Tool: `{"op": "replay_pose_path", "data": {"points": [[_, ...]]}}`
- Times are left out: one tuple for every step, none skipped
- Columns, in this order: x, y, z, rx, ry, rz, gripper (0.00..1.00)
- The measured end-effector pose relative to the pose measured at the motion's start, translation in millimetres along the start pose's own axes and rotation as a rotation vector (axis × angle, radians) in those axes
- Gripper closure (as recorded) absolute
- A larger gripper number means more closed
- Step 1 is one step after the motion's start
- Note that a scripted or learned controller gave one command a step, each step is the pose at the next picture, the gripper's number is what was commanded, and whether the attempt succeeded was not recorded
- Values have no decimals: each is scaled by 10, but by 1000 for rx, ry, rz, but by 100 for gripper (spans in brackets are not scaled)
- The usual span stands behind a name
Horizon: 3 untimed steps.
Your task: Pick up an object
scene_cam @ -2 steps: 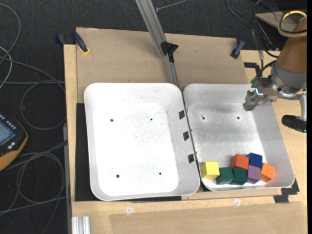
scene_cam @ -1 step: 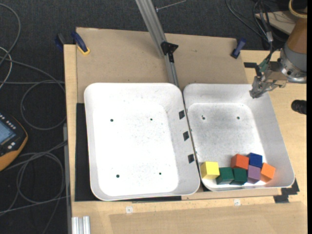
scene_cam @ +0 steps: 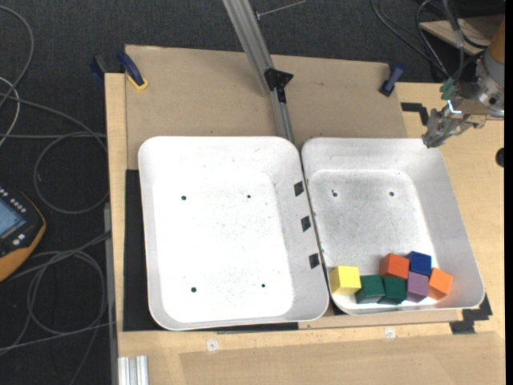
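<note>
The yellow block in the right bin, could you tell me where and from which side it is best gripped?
Probably from above, jaws closing on the near and far faces of the yellow block. Its left face looks free, but a green block sits against its right, and the right bin wall rises close in front.

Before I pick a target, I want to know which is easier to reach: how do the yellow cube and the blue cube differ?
The yellow cube sits at the left end of the cluster with bare bin floor on its left; the blue cube is hemmed in, with an orange cube to its left and a purple cube in front. Yellow lies nearer the front rim, blue farther back. Both rest in the right bin, similar in size.
</note>
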<state>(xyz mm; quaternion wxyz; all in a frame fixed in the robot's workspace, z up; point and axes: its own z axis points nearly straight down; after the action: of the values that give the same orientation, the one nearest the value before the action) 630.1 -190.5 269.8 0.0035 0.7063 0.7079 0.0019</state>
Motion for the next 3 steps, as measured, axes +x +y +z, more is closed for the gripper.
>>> {"op": "replay_pose_path", "data": {"points": [[433,74,-6,6,3,-3,100],[934,125,128,10,5,-3,100],[1499,104,217,10,5,-4,100]]}}
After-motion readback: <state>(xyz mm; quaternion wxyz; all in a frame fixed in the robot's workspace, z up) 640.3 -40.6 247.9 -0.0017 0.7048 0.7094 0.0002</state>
